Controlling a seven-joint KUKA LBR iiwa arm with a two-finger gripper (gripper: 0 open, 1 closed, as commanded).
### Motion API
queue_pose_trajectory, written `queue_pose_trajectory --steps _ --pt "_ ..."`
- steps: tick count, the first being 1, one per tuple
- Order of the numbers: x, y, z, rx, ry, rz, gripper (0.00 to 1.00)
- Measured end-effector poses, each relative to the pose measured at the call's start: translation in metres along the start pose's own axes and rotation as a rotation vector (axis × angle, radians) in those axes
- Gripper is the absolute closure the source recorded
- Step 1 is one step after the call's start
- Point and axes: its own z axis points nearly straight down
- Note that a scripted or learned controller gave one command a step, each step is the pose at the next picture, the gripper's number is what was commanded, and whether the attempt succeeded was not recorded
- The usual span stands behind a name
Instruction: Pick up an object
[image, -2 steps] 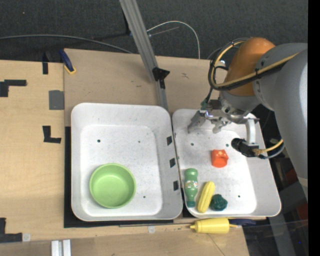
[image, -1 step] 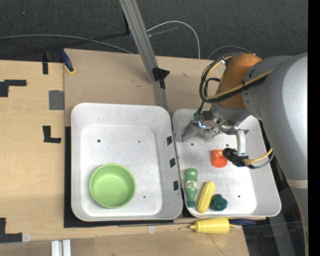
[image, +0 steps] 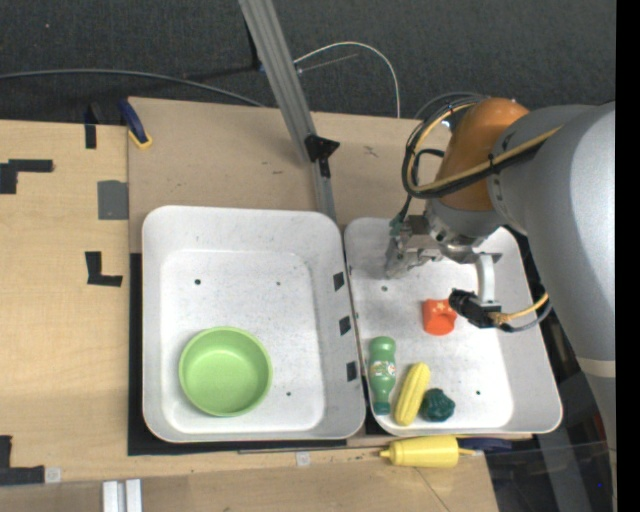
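My gripper (image: 397, 262) hangs over the back left part of the right bin (image: 520, 400), fingers pointing down toward the bin floor with nothing visible between them. An orange object (image: 438, 316) lies in the middle of that bin, to the right of and nearer than the gripper. Along the bin's front edge lie a green bottle (image: 382, 363), a yellow corn-like object (image: 411, 392) and a small dark green object (image: 437, 405).
The left bin (image: 240, 240) holds a light green bowl (image: 225, 371) at its front left. A yellow object (image: 424, 452) lies on the bench just in front of the right bin. A metal pole (image: 290, 90) slants up behind the bins.
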Motion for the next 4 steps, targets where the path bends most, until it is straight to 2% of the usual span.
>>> queue_pose_trajectory --steps 1,2,3,4 --pt "0.002 0.002 -0.064 -0.008 0.000 0.002 1.00" --pt "0.002 0.003 -0.103 -0.006 0.000 0.002 1.00" --pt "0.063 -0.015 -0.109 0.000 0.002 -0.003 1.00" --pt "0.123 -0.023 -0.115 -0.001 0.003 -0.004 1.00"
